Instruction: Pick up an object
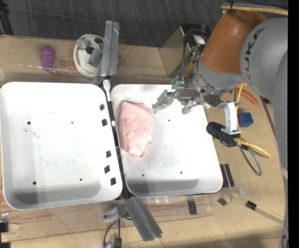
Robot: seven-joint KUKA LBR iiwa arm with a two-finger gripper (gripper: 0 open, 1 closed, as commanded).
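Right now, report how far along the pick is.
Done: the arm has reached over the right bin, and the claw sits above its upper part, just right of the pink cloth. In hand: nothing; the two fingers are spread with no object between them. Left: the cloth lies flat on the bin floor by the left wall, so closing on it and lifting remain.

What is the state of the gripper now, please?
Gripper: jaws open, holding nothing, above the right bin beside the pink cloth.
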